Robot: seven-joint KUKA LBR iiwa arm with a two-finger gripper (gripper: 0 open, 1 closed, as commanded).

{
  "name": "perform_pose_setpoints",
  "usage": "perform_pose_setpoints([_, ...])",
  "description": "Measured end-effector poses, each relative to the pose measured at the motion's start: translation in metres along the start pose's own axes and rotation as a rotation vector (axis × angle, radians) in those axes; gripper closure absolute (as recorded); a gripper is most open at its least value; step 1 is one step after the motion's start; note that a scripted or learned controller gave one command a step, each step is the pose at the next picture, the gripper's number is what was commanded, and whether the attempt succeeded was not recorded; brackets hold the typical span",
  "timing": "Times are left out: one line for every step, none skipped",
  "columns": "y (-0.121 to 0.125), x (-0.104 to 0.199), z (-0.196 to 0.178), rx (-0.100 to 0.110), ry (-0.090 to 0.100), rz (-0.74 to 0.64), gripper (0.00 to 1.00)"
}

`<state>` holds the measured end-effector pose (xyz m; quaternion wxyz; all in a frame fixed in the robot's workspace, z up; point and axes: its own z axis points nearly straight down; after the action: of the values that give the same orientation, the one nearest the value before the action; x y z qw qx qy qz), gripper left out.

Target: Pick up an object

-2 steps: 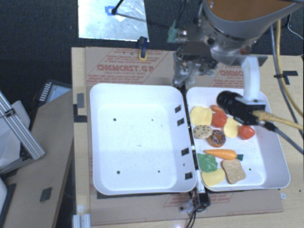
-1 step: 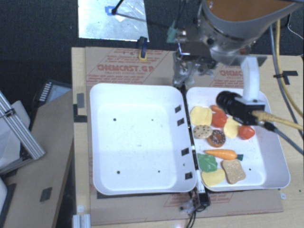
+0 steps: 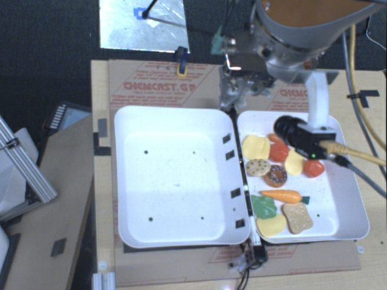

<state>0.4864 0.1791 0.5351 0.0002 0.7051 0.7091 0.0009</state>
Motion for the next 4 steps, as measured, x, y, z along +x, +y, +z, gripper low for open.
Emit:
perform_pose_setpoints([0.0003, -0.0029, 0.0000, 0.000, 0.000, 0.004, 1.00])
perform_pose_setpoints([0.0002, -0.0001, 0.0000, 0.000, 0.000, 0.001, 1.00])
perform_pose_setpoints([0.0002, 0.0032, -0.0001, 0.000, 0.000, 0.001, 1.00])
perform_pose_setpoints([0.0002, 0.0052, -0.0001, -0.001, 0.000, 0.001, 1.00])
